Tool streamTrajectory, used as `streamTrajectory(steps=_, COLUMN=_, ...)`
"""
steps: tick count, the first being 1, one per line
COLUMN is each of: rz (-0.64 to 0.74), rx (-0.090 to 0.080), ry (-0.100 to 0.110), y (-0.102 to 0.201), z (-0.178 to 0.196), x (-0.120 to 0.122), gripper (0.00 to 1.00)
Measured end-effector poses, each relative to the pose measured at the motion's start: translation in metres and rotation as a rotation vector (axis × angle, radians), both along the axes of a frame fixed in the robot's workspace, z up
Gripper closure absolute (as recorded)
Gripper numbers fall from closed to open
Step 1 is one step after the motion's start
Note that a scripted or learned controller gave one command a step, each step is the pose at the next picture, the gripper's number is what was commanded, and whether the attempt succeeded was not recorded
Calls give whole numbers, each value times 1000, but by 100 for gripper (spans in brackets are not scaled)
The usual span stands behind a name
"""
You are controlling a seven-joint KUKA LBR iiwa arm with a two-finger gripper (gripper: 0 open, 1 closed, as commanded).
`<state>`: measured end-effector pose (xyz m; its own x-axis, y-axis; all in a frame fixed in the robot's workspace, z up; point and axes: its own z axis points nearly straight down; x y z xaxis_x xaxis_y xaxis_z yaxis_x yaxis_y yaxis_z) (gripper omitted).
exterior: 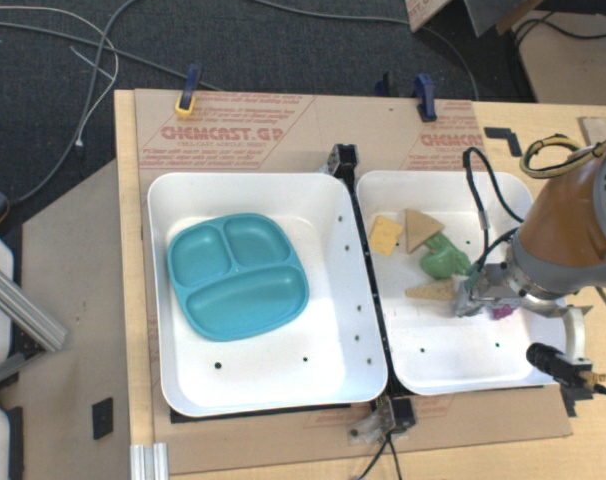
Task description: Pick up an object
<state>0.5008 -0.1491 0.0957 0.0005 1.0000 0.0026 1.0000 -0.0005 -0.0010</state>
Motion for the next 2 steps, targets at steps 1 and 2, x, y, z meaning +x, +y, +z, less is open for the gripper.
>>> streamTrajectory(steps=1, rz=-1, rx=-4, ry=-6, y=-7, z=48, x=-4, gripper=100)
streamTrajectory(steps=2, rz=0, rx=-5, ry=-7, y=-16, z=98, x=-9, gripper=100)
